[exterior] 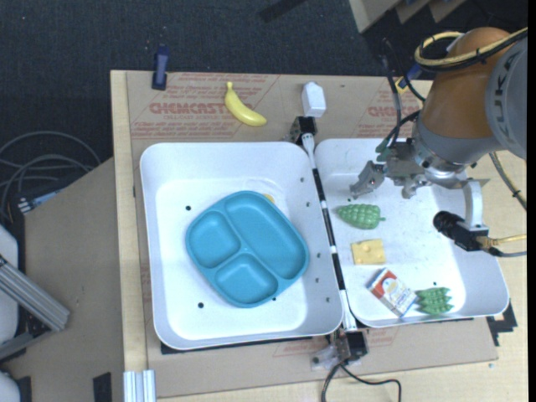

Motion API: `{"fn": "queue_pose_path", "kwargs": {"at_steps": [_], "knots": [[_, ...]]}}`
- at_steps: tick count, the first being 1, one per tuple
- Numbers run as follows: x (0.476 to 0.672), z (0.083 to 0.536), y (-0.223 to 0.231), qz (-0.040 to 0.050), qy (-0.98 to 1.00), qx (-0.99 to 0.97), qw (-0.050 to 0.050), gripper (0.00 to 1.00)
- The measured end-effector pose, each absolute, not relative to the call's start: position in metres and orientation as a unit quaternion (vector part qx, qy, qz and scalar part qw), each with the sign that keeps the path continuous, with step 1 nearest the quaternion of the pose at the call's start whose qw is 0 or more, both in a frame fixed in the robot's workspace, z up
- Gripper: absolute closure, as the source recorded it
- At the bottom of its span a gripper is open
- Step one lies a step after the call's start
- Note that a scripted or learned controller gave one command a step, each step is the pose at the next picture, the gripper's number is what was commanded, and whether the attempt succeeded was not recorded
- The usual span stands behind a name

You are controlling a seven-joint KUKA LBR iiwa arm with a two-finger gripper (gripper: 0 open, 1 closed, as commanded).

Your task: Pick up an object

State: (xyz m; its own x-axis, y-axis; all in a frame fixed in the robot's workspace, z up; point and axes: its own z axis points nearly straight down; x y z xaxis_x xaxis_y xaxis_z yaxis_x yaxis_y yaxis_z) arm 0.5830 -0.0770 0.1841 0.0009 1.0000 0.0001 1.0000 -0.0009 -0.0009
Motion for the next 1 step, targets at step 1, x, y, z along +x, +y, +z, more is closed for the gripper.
{"fn": "queue_pose_path", "kwargs": {"at_steps": [1], "knots": [[0.5566, 0.0843, -0.0917, 0.0001, -0.707, -0.708, 0.0, 0.0]]}}
